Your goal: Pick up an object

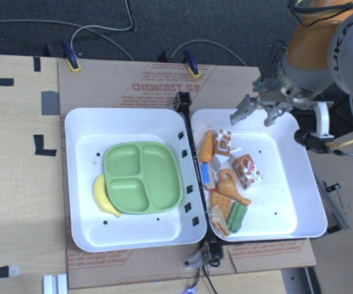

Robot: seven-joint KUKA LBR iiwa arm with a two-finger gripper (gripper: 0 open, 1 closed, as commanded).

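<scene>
Nearest the bottom edge, a tangle of cables [204, 262] sits where the two bins meet. Just above it, in the right bin [299, 188], a small heap of toy food lies against the left wall: a green pickle-like piece [236, 217] at the near end, touching a waffle-patterned piece [220, 204], then a tan drumstick-shaped piece [230, 187], and a red-brown packet [246, 169] just beside it to the right. Farther up are a blue piece [204, 174], an orange carrot [206, 146] and a small red-and-white carton [223, 143], the last two touching.

Across the divider, the left bin [81, 127] holds a green divided plate [143, 177] with a yellow banana [103, 196] tucked against its lower left edge.

Beyond the food, the gripper [259, 112] hangs above the far rim of the right bin, its two fingers spread apart with nothing between them, well apart from the heap. Behind it the grey arm with its orange band [314, 41] reaches in from the right. Cardboard [127, 81] underlies both bins, fixed at the far edge by two blue clamps [72, 59].
</scene>
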